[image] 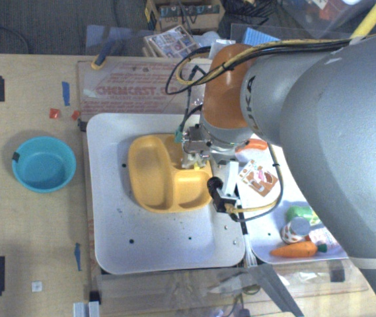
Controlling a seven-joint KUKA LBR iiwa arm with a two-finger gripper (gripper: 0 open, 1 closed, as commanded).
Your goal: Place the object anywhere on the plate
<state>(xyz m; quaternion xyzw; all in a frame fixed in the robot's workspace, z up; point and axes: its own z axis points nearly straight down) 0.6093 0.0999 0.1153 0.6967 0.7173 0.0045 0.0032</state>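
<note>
Grey arm (326,144), orange-banded above the wrist: nearest the camera, entered from the right, its wrist hung over the seam between the two bins.

Left white bin (108,243): shallow, set on the bench (29,65); one yellow divided plate (154,174) is carried in its upper middle.

Right white bin (277,256): largely covered by the arm; small objects are held along its near side.

Yellow divided plate: two compartments, lying flat; judged light, rigid plastic with a slick surface, so anything dropped on it may slide.

Gripper (194,152): pointed down at the plate's right edge, just above the smaller compartment. Whether anything is carried cannot be told, the wrist body lying in the way.

Printed card packet (259,178): flat, beside the wrist in the right bin; judged thin, hard to pinch from above.

Toy carrot (293,249): near edge of the right bin; judged light, stiff, smooth, best taken across its thick middle.

Which object the task means cannot be settled; none is seen lying on the plate.
</note>
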